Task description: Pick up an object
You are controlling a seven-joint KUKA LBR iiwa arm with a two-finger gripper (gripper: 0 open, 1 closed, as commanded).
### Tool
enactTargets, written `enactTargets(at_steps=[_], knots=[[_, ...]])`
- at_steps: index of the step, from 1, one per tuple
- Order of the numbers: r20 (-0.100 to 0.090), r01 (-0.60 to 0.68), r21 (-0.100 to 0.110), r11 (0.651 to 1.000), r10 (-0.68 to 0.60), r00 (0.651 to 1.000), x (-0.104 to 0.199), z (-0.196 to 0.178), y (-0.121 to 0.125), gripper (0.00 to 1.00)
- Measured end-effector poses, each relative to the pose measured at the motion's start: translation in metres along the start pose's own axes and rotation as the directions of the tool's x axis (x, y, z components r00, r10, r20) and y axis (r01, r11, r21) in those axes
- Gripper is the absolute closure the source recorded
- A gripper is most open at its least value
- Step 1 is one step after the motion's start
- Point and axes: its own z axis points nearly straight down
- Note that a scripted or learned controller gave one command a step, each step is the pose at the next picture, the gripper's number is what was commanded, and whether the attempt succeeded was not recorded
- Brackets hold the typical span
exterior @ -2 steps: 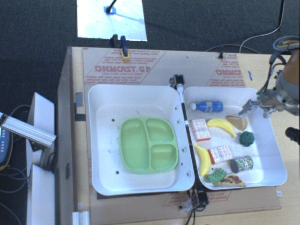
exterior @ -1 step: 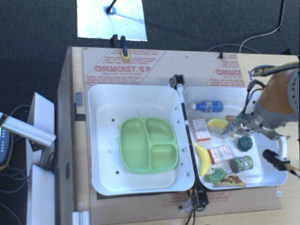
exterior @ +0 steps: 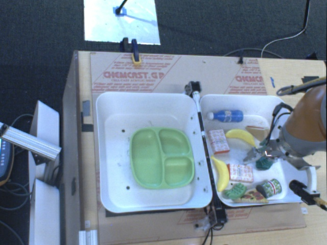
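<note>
My gripper (exterior: 259,156) is low in the right bin (exterior: 240,98), near its right side, with the orange-banded wrist above it. A small dark teal object (exterior: 264,163) lies right under the gripper, touching it or very close. I cannot see whether it is gripped. Around it lie a yellow banana (exterior: 241,135), a red and white box (exterior: 240,172) and a small can (exterior: 270,188).
The right bin also holds a blue bottle (exterior: 227,116), a second banana (exterior: 222,173), another red and white box (exterior: 218,141), a green block (exterior: 235,191) and a pizza slice (exterior: 253,197). The left bin (exterior: 148,97) holds a green divided plate (exterior: 162,157).
</note>
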Motion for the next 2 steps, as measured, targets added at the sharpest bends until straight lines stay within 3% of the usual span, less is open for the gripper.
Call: enactTargets(at_steps=[1, 2], knots=[[0.001, 0.001, -0.005, 1.000, -0.001, 1.000, 0.000, -0.011, 0.002, 1.00], [-0.001, 0.004, -0.003, 1.000, -0.004, 1.000, 0.100, -0.101, 0.017, 1.00]])
